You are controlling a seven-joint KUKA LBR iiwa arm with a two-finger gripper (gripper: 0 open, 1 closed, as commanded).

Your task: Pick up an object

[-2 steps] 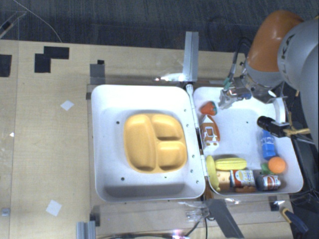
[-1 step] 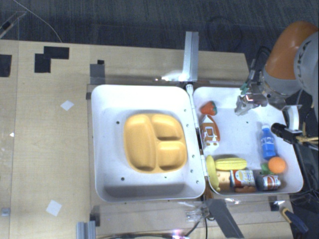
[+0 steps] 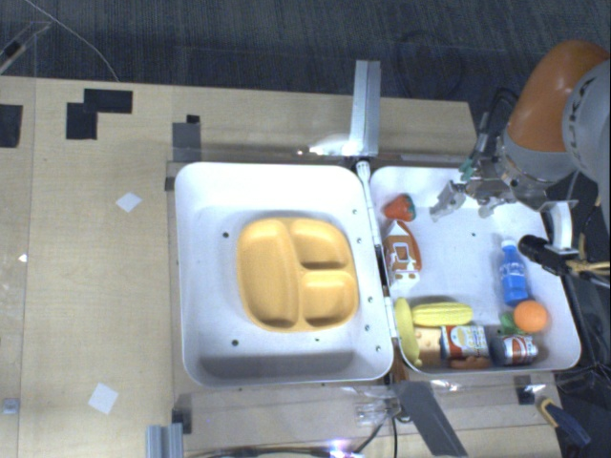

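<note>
Cans (image 3: 482, 344) lie along the near wall of the right bin (image 3: 458, 256), two of them end to end, one with a red and white label and a darker one beside it at the corner. Just behind them rest a yellow corn cob (image 3: 441, 313) and, at its left end, a banana (image 3: 404, 327) curving along the bin's left wall. An orange (image 3: 531, 316) sits at the right, touching the darker can, with a blue bottle (image 3: 513, 270) standing just behind it. Further back against the left wall lies a small white and orange carton (image 3: 403, 256), and beyond that a strawberry (image 3: 399, 208) with its green top. The left bin (image 3: 205, 284) holds a yellow divided tray (image 3: 296, 273), lying flat in the middle. Towards the far right corner of the right bin the gripper (image 3: 470, 198) hangs over bare white floor, well apart from every object; its fingers look spread and nothing sits between them. Behind it rises the grey arm with its orange band (image 3: 549, 93). The wooden surface (image 3: 86, 256) stretches away to the left
</note>
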